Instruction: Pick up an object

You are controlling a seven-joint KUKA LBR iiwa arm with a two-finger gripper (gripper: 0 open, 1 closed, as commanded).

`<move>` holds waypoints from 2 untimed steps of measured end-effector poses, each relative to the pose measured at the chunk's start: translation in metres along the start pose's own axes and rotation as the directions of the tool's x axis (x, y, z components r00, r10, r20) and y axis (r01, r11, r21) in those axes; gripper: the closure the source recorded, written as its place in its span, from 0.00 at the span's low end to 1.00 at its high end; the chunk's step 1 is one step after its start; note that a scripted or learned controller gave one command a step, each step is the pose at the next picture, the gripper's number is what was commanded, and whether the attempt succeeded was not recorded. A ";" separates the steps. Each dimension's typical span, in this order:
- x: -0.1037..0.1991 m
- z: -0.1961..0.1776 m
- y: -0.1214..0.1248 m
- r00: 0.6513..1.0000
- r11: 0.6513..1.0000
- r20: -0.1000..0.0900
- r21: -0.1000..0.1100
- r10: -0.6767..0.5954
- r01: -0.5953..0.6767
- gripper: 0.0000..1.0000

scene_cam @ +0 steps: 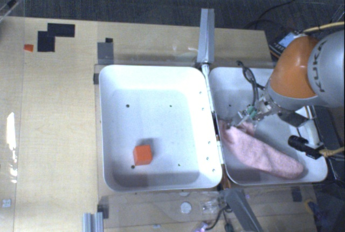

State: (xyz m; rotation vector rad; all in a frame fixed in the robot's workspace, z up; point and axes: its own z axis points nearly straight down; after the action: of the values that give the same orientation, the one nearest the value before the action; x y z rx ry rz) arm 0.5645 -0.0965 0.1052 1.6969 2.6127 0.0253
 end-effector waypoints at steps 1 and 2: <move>0.001 0.015 0.010 1.000 0.999 -0.006 0.016 0.029 -0.029 0.00; -0.001 -0.092 0.000 0.961 0.961 -0.009 0.013 -0.278 0.278 0.00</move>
State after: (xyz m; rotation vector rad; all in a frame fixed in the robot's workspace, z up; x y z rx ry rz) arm 0.5622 -0.0976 0.1967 1.3186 2.8360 0.0067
